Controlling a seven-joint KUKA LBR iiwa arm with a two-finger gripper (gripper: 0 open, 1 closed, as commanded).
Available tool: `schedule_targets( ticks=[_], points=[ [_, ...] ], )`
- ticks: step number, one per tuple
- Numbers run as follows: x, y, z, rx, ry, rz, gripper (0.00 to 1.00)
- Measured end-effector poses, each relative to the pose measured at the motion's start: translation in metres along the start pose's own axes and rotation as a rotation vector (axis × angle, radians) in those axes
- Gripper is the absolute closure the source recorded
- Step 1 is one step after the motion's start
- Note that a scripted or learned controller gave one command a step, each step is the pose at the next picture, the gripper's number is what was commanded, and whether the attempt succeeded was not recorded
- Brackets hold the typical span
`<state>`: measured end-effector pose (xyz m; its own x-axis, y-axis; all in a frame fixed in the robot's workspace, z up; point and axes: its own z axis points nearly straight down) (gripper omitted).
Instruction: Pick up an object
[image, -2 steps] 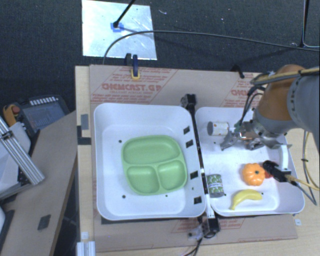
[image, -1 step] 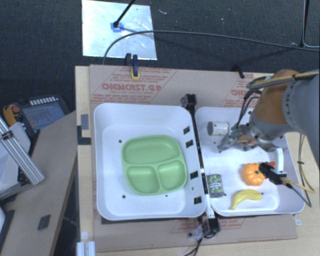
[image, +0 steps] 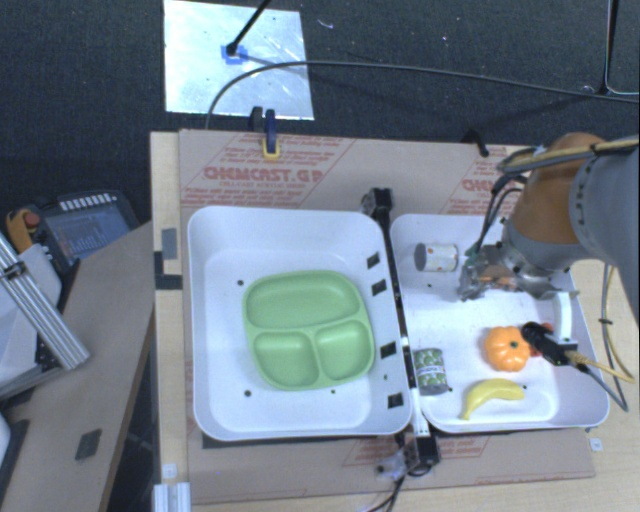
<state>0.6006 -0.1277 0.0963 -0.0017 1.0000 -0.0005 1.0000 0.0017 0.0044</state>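
white can (image: 436, 257) just beside fingers (image: 472, 285), apart

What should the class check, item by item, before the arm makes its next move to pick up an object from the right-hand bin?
1. Objects present in the right white bin: ok. A small white cylinder, an orange toy pumpkin, a yellow toy banana and a green-patterned can.
2. Gripper over the right bin: ok.
3. Nearest target: ok, the white cylinder lies just beside it.
4. Finger opening: cannot tell.
5. Object already held: cannot tell.
6. Green divided plate in the left bin, out of the way: ok.
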Motion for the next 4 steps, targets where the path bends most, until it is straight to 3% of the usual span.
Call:
schedule_targets(
  ticks=[2,3,4],
  points=[
    [0.001,0.01,-0.107,-0.004,-0.001,-0.003,1.0],
    [0.001,0.011,-0.115,0.001,0.0,-0.003,1.0],
    [0.057,0.012,-0.108,0.003,0.003,-0.008,1.0]
  ],
)
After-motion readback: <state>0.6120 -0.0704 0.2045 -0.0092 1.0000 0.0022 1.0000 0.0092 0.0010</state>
